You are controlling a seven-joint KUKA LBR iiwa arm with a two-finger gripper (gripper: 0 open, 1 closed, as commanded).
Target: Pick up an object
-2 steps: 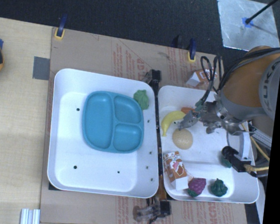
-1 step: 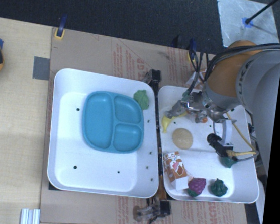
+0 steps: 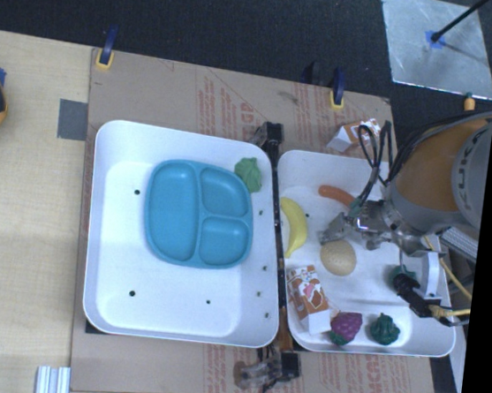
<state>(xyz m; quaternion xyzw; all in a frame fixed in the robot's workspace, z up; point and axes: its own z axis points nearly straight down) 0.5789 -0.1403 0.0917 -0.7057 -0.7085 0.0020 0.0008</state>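
- Claw (image 3: 341,232) hangs low in the right bin (image 3: 362,339), fingers apart, touching the top of the egg (image 3: 338,258) without visibly gripping it.
- Banana (image 3: 292,225) lies at its nine o'clock, sausage (image 3: 336,194) at twelve, carton (image 3: 310,294) at seven.
- Risk, as I judge it: a round egg could roll from closing fingers toward the banana.

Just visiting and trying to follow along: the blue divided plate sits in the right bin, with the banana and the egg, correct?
Not quite. The camera view shows the blue divided plate in the left bin, with a small green item beside it. The banana and the egg do lie in the right bin, as you said.
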